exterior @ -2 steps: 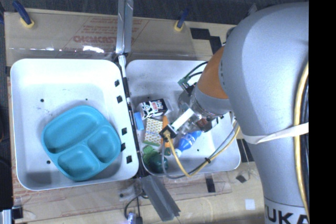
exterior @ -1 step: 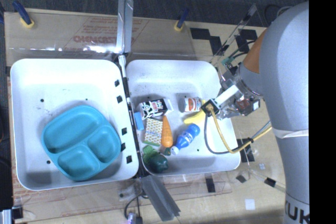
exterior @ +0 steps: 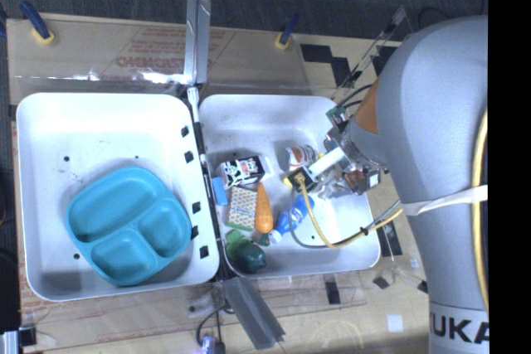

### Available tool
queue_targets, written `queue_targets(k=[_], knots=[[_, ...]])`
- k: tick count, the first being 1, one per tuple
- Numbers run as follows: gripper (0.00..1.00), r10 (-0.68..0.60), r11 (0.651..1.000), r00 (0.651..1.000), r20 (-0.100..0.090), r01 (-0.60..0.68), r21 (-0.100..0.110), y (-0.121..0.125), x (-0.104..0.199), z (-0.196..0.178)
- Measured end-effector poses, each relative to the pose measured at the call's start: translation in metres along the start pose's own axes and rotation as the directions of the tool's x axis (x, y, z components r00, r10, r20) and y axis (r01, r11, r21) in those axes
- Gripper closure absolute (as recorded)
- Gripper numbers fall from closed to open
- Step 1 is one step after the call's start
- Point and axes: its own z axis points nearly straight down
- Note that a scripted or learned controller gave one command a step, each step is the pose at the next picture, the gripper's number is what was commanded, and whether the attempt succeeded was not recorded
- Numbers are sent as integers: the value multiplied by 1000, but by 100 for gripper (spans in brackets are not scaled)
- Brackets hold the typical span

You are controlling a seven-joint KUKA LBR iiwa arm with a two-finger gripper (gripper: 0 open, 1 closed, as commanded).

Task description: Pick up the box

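My gripper [exterior: 332, 170] sits over the right side of the right bin [exterior: 274, 108] — honestly can't tell how it's set from up here. The box [exterior: 243, 170] lies to its left, near the divider, flat, long side running left-right — carrot [exterior: 263, 210] and can [exterior: 299, 155] sit between us.
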Motion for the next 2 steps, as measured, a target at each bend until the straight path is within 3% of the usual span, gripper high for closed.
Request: queue_targets(k=[1, 2], knots=[[100, -189, 982, 982, 0, 189, -1, -14, -42, 15], [100, -67, 998, 998, -1, 67, -3, -3, -15, -29]])
